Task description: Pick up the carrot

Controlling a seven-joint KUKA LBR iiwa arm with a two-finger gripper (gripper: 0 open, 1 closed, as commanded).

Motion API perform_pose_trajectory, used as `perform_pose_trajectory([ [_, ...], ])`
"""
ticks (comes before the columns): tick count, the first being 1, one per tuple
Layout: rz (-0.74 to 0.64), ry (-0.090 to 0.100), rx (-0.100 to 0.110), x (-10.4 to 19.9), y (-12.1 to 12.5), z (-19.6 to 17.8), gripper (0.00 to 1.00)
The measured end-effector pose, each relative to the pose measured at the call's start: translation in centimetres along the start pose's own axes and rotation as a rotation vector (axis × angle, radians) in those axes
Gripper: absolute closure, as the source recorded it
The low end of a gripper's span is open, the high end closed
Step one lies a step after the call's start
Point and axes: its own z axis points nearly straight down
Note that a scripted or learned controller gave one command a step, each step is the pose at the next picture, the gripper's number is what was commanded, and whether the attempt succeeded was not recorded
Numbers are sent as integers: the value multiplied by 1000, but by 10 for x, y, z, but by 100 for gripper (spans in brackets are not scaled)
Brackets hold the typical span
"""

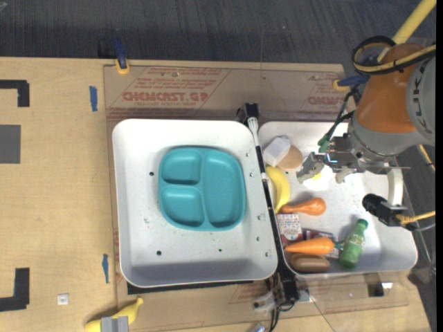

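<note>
The carrot [313, 245], orange and tapered, lies flat near the front of the right bin [394, 254], between a red-and-white packet [288, 225] and a brown sausage [310, 263]. Its right end touches a green bottle [353, 242]. My gripper [324, 172] hangs over the back half of the same bin, well behind the carrot and apart from it. It is open, its two fingers spread left and right with nothing held between them. The grey arm with its orange band [387, 106] comes in from the upper right.
A banana [278, 185] lies along the right bin's left wall. An orange club-shaped toy [304, 207] sits mid-bin and a white-and-tan item [284, 152] at the back left. The left bin [138, 241] holds a teal divided plate [203, 187].
</note>
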Motion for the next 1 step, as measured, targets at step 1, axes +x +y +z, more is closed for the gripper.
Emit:
perform_pose_trajectory([
  [1,63,-1,-12,-23,-17,89,0],
])
